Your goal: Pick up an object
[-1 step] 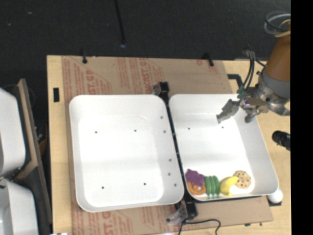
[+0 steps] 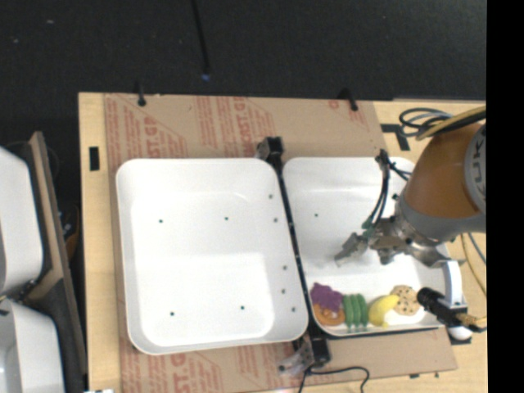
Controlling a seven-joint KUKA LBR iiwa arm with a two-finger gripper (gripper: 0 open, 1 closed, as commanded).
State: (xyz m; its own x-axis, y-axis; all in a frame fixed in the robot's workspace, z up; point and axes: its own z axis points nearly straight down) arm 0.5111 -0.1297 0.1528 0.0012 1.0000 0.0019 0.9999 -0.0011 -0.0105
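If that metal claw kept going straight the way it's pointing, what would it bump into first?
Probably the bare white floor of the right bin: the gripper points down and leftward above it. The toys lie nearer the camera, off that line.

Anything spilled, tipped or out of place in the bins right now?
Nothing looks spilled or damaged. The small objects, purple, green, yellow and a cookie-like piece, are crowded along the right bin's near edge. The hand hovers above them.

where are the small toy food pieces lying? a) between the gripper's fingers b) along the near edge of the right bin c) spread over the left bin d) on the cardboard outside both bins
b: the purple piece, green piece, yellow piece and cookie sit in a row along the near edge of the right bin, below the gripper.
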